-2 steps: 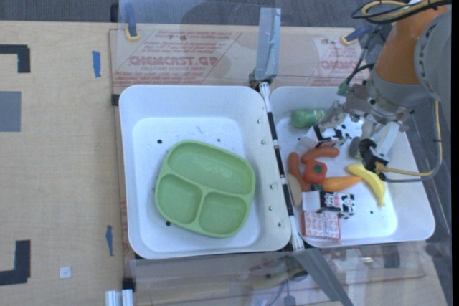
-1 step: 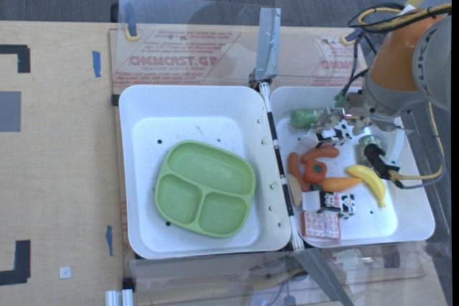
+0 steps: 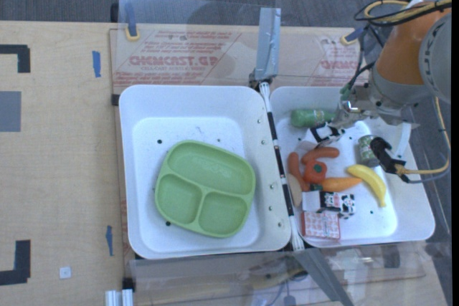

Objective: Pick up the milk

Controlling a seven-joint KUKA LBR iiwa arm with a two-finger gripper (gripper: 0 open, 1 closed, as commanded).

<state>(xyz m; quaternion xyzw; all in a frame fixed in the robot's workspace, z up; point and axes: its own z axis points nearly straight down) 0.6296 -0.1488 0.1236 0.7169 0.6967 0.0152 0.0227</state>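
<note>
The arm reaches in from the right over the right bin, its tool low near the bin's back left, just beside a green bottle lying on its side. How far the tool is open I cannot tell, and nothing shows between its fingers.

The milk, a small carton with black and white patches, lies near the bin's front, well apart from the tool. It touches a red-printed packet in front of it. An orange carrot lies just behind the milk, a tomato and a hot dog to its left, a banana to its right.

The left bin holds a green divided plate. Both bins rest on the counter.
</note>
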